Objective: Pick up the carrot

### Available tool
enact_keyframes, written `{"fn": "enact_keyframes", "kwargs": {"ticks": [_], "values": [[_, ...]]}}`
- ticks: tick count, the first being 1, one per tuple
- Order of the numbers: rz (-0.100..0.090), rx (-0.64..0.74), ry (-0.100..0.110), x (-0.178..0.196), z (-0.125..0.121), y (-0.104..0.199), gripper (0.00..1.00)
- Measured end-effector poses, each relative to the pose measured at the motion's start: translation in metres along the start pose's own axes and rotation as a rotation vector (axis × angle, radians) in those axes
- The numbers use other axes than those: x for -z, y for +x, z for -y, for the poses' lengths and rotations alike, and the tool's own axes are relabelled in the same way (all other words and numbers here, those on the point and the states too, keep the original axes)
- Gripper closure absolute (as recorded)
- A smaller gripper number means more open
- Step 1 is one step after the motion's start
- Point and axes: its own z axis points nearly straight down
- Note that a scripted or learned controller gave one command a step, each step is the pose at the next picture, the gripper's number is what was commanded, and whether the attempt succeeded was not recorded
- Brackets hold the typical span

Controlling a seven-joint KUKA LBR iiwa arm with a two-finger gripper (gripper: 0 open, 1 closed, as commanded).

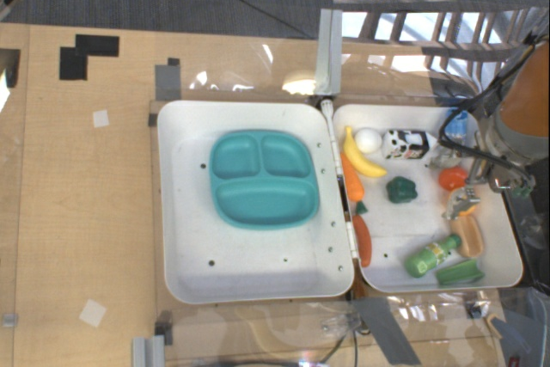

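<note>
Carrot (352, 184) first: you will find it lying along the left wall of the right bin (513, 271), orange with its green end pointing toward six o'clock, just below the banana (362, 159). Directly at six o'clock from it lies a red pepper (363, 240), against the same wall. At three o'clock from the carrot sits a dark green broccoli-like piece (400, 190), and at one o'clock a white ball (368, 139) beside a black-and-white carton (406, 144). Farther toward three o'clock you see a red tomato (453, 179), and near it the gripper (464, 204), well apart from the carrot; whether it is spread or pressed together you cannot tell. Below the gripper lie a tan bread-like piece (470, 236), a green bottle (431, 256) and a green pod (458, 272). At nine o'clock from the carrot, the left bin (185, 271) holds a teal divided plate (263, 178). Both bins rest on the counter (77, 211).
</note>
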Motion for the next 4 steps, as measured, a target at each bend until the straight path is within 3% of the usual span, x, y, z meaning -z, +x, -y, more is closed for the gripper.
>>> {"fn": "enact_keyframes", "kwargs": {"ticks": [1, 2, 3, 4], "values": [[0.011, 0.095, 0.004, -0.045, 0.001, -0.013, 0.0], [0.008, 0.297, 0.004, -0.046, 0.001, 0.006, 0.0], [0.019, 0.303, 0.009, -0.032, 0.0, 0.003, 1.0], [0.018, 0.304, 0.008, -0.032, 0.0, 0.003, 0.0]]}}
